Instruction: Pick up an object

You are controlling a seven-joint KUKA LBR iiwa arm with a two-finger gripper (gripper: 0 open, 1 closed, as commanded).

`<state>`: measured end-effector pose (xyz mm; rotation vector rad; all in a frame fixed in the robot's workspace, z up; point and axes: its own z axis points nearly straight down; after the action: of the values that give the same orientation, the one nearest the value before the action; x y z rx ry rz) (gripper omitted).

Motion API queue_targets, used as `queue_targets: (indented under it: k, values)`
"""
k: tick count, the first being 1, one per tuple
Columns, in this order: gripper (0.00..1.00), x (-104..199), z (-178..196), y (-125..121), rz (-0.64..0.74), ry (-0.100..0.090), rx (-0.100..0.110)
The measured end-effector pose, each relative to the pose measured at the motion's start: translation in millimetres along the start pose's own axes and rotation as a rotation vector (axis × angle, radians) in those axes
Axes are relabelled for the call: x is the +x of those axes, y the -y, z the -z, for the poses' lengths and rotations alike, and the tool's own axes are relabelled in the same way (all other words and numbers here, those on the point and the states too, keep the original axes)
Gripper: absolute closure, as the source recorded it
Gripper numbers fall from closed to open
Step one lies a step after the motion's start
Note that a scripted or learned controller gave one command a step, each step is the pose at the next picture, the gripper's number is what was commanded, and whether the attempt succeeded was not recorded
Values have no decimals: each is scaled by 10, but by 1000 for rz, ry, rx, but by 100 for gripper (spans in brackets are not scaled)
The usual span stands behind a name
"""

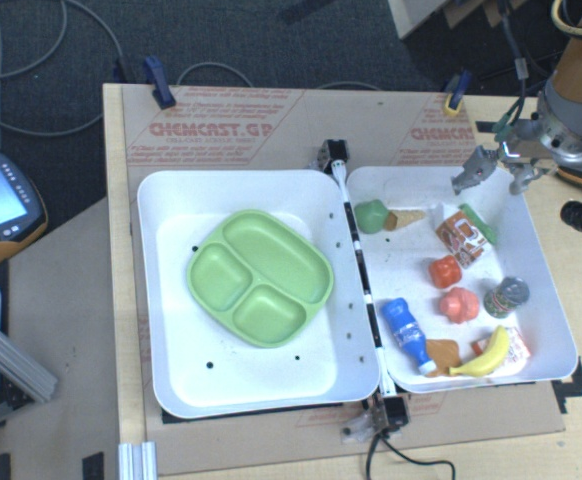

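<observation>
My gripper [496,174] hangs over the far rim of the right bin [556,298], open, with nothing between its fingers [469,176]. Below it in that bin lie a brown and white carton [463,236], a red block [445,271], a pink ball [459,305] and a grey can [506,296]. A green lump [371,215] with a tan cone beside it lies at the bin's far left. Toward the front sit a blue bottle [406,330], a banana [476,360] and a white packet [512,347]. The carton is the nearest thing to the gripper.
The left bin [171,228] holds a green compartment plate [261,278]. Blue clamps [157,80] grip the board's far edge. The arm's wrist [571,118] comes in at the upper right. A screen device [1,203] lies off the bench to the left.
</observation>
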<state>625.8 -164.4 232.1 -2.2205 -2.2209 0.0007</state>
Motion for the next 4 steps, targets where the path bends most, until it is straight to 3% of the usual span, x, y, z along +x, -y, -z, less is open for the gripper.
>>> queue_targets:
  k: [1,2,3,4]
  values:
    - [0,42,-1229,13,0,10,-26]
    - [0,200,-1328,365,1,12,-28]
    - [100,176,-1177,337,-1,19,-43]
    - [100,439,-274,638,3,2,-11]
